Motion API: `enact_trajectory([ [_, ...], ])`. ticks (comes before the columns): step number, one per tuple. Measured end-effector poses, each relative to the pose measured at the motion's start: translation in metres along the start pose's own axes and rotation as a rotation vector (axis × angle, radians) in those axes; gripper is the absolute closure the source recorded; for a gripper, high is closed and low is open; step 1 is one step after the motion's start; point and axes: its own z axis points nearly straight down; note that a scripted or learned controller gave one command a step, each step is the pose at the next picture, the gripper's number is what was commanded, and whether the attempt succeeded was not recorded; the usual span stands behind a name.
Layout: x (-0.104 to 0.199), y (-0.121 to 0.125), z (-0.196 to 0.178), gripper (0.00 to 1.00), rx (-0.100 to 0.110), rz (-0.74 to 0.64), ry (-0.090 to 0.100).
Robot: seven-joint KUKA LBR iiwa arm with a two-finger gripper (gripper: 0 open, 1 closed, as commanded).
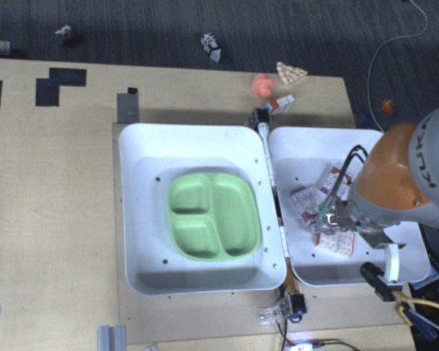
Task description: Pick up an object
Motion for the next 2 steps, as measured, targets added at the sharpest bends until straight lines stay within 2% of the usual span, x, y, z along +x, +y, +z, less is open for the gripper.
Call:
enact_trajectory([
  [1, 0.0, 0.0, 0.0, 0.0, 0.0, -0.001, 0.0],
  [2, -0.001, 0.002, -0.011, 1.0, -0.007, -0.001, -0.004],
])
